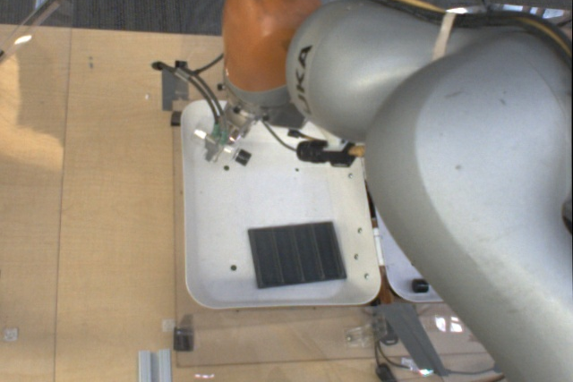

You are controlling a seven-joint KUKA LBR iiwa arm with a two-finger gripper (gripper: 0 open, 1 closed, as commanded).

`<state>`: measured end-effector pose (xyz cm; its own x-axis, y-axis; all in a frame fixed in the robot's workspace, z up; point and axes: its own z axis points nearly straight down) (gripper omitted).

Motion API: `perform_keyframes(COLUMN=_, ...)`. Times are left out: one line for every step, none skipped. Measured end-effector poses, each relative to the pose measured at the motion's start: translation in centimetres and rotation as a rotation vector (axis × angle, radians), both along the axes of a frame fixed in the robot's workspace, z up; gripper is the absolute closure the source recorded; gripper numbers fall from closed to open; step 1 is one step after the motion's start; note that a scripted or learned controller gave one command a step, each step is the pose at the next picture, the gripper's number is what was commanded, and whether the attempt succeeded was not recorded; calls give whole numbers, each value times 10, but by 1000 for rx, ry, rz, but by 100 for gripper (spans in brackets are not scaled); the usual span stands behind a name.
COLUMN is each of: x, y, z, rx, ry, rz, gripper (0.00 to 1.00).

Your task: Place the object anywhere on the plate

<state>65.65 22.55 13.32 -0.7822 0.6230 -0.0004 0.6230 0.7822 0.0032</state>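
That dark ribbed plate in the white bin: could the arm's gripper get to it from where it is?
Probably yes. The gripper hangs over the same white bin, and bare bin floor lies between it and the dark ribbed plate.

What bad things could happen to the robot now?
1. The end effector sits close to the far left corner of the white bin, so it might bump the bin's wall.
2. The dark ridged plate lies near the opposite edge, so a small object could slip on the way over.
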Motion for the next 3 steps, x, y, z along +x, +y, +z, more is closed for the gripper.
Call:
perform_keyframes(x=-51, y=9, z=46, rx=1, ry=-4, rz=71, gripper=100)
perform_keyframes(x=-100, y=4, z=-39, rx=-5, ry=-3, rz=-50, gripper=100)
perform_keyframes(x=-34, y=-34, z=-43, rx=0, ry=-14, rz=292, gripper=100)
